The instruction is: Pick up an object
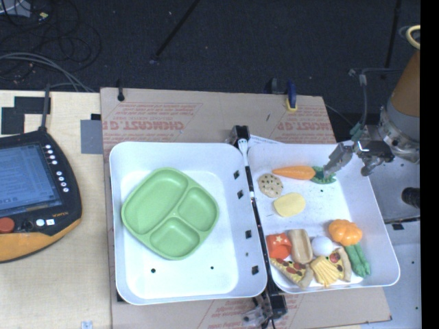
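Two white bins lie below me, side by side, and my gripper [357,155] hangs over the far right corner of the right bin [384,252]. My two fingers stand spread apart with nothing between them; one fingertip [337,157] reaches down toward the green top of the toy carrot [295,173], very near it, though whether it touches I cannot tell.

The carrot lies flat, its orange body running away from my jaws toward the divider between the bins, its leafy end the part nearest me. Just beyond it, farther from my jaws, sits a chocolate-chip cookie [270,184], and beside that a pale yellow potato-like piece [290,204].

Well below my jaws, at the near end of the same bin, the other toy food crowds together: a small orange pumpkin [345,232], a white egg [321,245], a bread roll [300,244], a red piece [278,247], a pizza slice [291,269] and a green vegetable [359,260] (several of them touching one another).

Far across from my jaws, the left bin [137,279] holds a green divided plate [170,213] with three compartments. Beyond that bin a teach pendant [34,194] rests on the bench.
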`<state>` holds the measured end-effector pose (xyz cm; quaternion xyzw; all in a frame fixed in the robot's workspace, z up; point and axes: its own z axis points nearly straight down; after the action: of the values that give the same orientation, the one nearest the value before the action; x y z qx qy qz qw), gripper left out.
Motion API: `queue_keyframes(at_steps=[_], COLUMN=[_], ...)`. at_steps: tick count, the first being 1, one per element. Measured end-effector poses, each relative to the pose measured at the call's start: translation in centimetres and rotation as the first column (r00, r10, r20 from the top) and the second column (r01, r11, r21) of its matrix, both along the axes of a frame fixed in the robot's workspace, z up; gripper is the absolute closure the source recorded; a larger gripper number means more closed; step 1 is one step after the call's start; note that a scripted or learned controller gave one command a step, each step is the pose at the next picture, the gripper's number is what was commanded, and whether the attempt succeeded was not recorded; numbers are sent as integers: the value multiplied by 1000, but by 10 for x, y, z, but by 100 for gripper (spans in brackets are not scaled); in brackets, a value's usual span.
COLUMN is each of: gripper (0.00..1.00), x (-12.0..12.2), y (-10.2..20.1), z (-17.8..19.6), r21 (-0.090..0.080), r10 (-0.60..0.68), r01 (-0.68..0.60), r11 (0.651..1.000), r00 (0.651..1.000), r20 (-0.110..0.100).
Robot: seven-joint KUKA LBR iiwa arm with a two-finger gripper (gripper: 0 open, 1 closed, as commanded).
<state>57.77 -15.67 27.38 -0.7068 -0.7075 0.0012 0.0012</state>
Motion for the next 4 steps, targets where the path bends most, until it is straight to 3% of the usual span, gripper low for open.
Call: queue_keyframes(at_steps=[1,2,3,4], gripper=[0,0,0,100], x=[-50,-57,-58,-58], y=[-27,-46,-56,-58], z=[-100,-118,-188,-176], r21=[4,3,4,6], r10=[-4,-1,-1,-5], r01=[4,1,1,5], r11=[1000,1000,1000,1000], r00=[1000,1000,1000,1000], r20=[-13,-4,1,1])
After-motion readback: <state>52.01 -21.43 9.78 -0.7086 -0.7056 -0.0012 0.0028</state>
